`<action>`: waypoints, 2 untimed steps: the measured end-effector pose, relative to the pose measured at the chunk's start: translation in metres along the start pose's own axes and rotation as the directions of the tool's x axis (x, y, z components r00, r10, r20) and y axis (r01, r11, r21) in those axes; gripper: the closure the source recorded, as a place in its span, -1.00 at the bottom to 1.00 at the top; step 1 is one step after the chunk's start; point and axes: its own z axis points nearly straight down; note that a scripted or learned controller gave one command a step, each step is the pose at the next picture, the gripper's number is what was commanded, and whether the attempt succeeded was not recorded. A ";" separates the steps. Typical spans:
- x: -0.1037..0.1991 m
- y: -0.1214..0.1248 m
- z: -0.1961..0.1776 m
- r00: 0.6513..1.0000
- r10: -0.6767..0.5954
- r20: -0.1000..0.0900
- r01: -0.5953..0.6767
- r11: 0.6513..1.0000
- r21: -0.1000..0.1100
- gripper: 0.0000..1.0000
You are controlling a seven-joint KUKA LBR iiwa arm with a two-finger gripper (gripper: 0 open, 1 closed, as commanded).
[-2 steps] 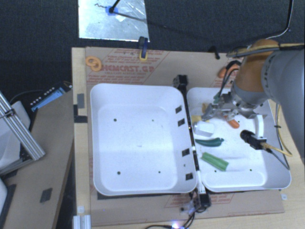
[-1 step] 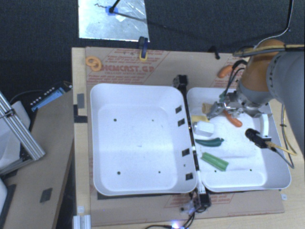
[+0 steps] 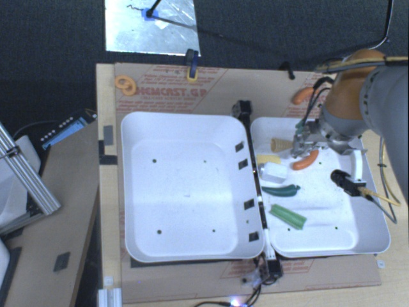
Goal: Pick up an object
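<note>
Presently we log the gripper (image 3: pixel 301 149) low over the far half of the right bin (image 3: pixel 332 238), its tip at the upper end of an orange sausage-shaped piece (image 3: pixel 306 162). We cannot tell from this slant whether they touch. Whether the gripper is open or closed, we cannot tell: the tip is dark and small.

The piece is short, slightly curved and glossy orange. It lies flat on the bin floor, slanted.

- Left of the tip: a tan wedge (image 3: pixel 278 144), close by.
- Left of the piece: a yellow-and-white block (image 3: pixel 271 165), apart from it.
- Nearer the front: a dark green pepper shape (image 3: pixel 281 189), then a green block (image 3: pixel 288 216), both well apart from the piece.

Bare white floor runs along the bin's front right. The left bin (image 3: pixel 185 190) sits across the shared rim.
</note>
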 end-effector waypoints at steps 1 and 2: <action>0.000 0.000 0.001 1.000 0.000 0.000 0.000 1.000 0.001 -1.00; 0.000 -0.023 -0.039 1.000 0.004 -0.002 -0.004 1.000 0.011 -1.00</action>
